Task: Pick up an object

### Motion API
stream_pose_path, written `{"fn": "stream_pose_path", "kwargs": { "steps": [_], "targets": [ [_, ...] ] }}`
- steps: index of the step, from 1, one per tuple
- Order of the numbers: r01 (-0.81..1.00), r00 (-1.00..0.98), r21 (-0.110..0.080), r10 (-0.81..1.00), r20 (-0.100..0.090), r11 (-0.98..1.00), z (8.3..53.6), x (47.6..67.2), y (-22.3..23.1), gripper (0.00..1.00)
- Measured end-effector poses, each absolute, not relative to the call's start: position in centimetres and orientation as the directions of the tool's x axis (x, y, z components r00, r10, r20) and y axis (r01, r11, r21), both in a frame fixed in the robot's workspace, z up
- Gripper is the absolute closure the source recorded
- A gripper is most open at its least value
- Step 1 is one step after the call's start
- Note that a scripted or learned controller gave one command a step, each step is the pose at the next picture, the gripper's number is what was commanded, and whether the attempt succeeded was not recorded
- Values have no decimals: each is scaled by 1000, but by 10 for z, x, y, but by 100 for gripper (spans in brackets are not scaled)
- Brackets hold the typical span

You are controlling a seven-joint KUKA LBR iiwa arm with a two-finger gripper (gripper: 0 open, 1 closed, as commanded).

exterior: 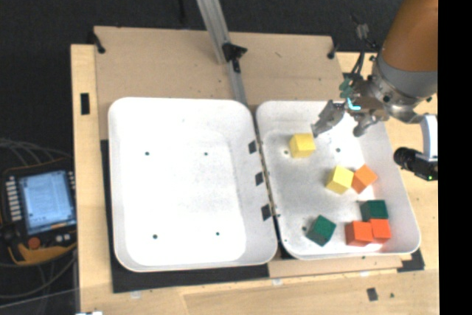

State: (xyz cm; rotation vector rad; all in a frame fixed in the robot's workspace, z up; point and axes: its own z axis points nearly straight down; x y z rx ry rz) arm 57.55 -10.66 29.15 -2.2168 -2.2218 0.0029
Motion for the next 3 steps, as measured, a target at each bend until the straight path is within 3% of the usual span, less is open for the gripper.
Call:
{"fn": "stream_pose_path", "kwargs": {
  "steps": [1, 2, 3],
  "targets": [
    [1000, -1, 1, 1000, 0, 1, 294, 576, -107, 0],
    [1000, 3, -4, 1000, -1, -3, 240, 569, -100, 0],
    [1000, 7, -2, 1000, -1, -7, 189, 575, -93, 0]
  ]
}}
